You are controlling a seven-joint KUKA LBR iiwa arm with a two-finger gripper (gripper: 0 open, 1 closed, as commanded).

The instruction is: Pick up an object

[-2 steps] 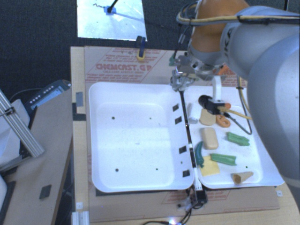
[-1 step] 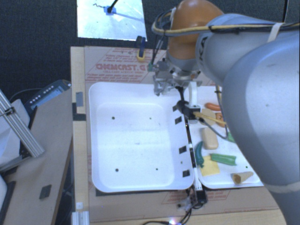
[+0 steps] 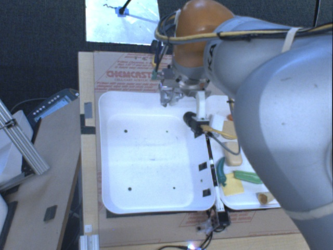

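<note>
Beside the left bin, small objects crowd the right bin; end effector finger state unclear.

The 2 bins are white, the left one dotted with 4 dark specks. The arm is grey with an orange band. Green and yellow bits lie in the right bin.

Two bins sit side by side on the bench: the left bin and the right bin. Small objects lie in the right bin near its left wall
</note>
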